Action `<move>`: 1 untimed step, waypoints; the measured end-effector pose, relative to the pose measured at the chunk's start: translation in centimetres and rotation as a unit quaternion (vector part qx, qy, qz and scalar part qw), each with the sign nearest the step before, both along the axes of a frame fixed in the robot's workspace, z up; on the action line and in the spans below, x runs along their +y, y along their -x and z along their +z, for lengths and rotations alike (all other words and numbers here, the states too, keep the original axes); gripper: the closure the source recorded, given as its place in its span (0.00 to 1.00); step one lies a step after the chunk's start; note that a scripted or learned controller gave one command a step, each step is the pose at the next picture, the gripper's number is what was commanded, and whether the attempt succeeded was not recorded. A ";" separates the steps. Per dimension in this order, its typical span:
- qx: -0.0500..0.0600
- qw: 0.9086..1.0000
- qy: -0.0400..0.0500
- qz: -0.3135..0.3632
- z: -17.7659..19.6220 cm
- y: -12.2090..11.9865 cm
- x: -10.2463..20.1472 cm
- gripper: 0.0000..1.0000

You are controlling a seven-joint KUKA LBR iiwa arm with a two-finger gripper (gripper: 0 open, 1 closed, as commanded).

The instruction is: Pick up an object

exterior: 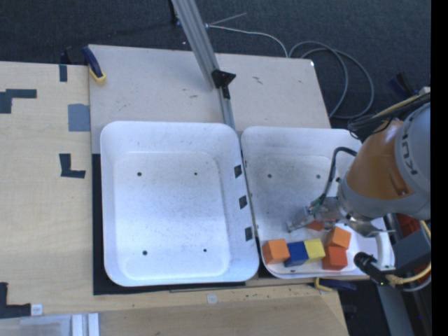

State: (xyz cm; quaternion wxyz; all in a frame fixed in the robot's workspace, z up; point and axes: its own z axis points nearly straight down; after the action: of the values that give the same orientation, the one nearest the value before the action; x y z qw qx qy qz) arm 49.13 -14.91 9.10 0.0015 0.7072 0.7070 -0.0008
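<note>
Over the right bin (280, 152), toward its near edge, the arm (388, 170) reaches in from the right and brings the pincer (306, 220) down low above the bin floor. Its two fingers stand slightly apart, pointing left, and nothing sits between them; something small and reddish lies just beside them, too blurred to name. Along the bin's near edge runs a row of blocks: an orange block (276, 250), a blue block (296, 252), a yellow block (314, 248), then a red block (334, 257) with another orange block (339, 237) just behind it. The left bin (119, 187) lies alongside, its rim touching the right one.
</note>
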 end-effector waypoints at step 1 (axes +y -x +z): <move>-0.002 1.000 0.000 0.001 3.2 -4.9 -3.7 0.00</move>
State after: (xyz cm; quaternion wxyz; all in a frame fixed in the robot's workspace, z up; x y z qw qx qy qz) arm 54.02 -18.64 12.27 0.0029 0.7066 0.7076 0.0003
